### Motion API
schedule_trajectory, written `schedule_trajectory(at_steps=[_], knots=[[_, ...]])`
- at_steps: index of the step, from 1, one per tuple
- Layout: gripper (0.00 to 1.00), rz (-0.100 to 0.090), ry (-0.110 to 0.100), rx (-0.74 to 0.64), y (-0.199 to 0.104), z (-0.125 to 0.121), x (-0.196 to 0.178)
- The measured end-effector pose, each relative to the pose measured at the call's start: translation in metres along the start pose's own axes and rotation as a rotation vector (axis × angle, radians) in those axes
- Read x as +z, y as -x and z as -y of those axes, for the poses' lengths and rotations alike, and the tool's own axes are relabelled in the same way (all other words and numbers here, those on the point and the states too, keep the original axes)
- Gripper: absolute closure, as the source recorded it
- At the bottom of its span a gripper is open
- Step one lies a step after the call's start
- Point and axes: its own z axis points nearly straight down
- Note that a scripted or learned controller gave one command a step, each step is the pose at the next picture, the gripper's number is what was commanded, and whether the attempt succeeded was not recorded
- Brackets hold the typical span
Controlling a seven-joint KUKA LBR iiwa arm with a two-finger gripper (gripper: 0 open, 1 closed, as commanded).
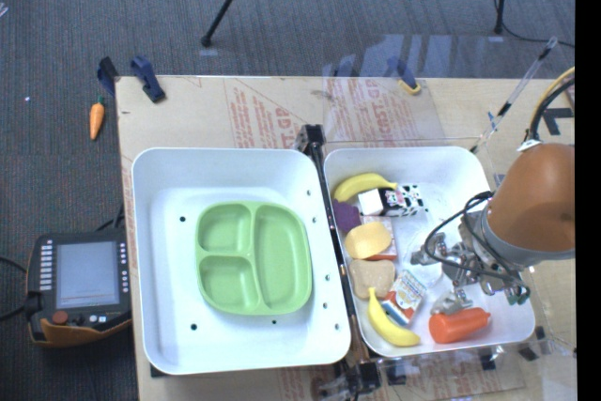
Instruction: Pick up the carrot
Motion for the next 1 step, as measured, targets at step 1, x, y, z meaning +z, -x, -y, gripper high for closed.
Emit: schedule_trajectory(at_steps=[1], knots=[[0.00,-0.039,0.015,-0.007,0.0713,-0.0720,0.0107]])
